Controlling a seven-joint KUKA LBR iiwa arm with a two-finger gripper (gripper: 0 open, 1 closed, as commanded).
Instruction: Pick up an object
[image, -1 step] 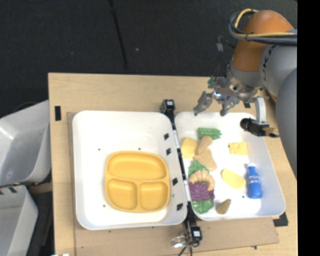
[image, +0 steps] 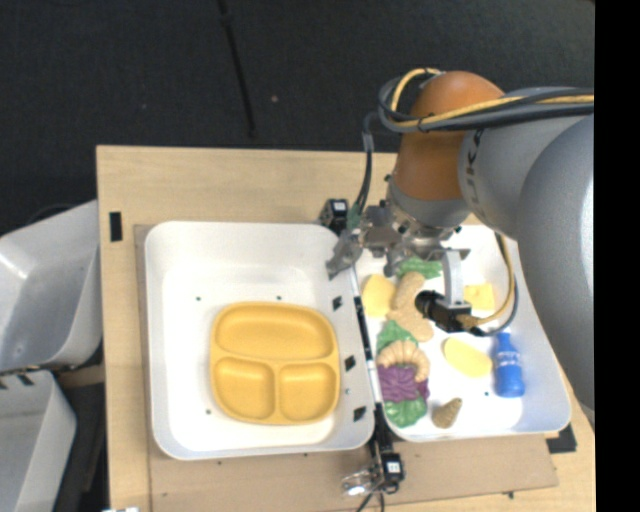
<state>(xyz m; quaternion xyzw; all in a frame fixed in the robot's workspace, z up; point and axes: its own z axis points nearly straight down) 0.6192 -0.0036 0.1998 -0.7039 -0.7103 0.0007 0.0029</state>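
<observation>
The pale wooden worktop (image: 210, 180) stands against a dark background and bears two white bins side by side.

Left bin (image: 200, 262): holds one yellow divided tray (image: 273, 362), lying flat in the lower centre of the frame.

Right bin (image: 540, 392): a crowded cluster of toy foods along its left wall. Noted are a green leafy piece (image: 420, 268), a pale yellow round piece (image: 377, 295), a tan elongated piece (image: 407, 293), a purple grape bunch (image: 400, 382), a yellow oval (image: 462, 356), a blue bottle (image: 508, 364) and a small brown piece (image: 447, 411).

Arm: enters from the right of the frame, with the pincer (image: 403, 255) over the upper left part of the right bin, close to the wall between the bins. The wrist covers it from above, so whether it is wide or narrow cannot be told. Nothing is seen held.

Key relation: the nearest candidates, the green leafy piece and the tan elongated piece, lie just below the pincer in the frame. The tan piece's long axis runs roughly top to bottom of the frame. Judgement: a short descent should suffice, though touching neighbours may spoil the grasp.
</observation>
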